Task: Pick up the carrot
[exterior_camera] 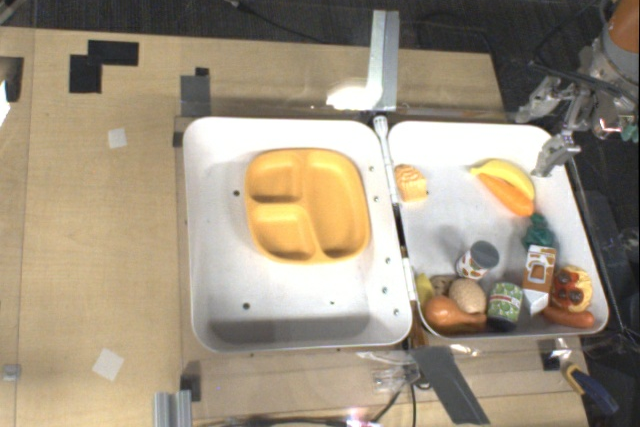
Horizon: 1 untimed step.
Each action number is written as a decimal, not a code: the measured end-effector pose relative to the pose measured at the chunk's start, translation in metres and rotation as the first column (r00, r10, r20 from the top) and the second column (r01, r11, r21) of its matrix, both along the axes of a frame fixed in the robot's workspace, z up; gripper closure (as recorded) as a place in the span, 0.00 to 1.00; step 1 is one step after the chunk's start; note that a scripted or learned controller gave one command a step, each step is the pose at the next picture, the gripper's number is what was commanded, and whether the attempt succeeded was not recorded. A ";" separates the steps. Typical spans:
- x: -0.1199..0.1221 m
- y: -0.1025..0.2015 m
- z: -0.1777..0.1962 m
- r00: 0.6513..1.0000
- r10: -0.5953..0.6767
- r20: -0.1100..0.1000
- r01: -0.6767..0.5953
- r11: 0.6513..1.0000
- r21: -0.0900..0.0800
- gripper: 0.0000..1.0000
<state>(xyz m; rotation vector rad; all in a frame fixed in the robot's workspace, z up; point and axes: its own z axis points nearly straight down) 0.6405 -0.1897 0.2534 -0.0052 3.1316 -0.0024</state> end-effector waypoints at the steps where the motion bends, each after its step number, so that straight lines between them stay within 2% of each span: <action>1: -0.019 -0.015 -0.155 0.974 0.224 0.002 -0.224 0.974 -0.004 0.00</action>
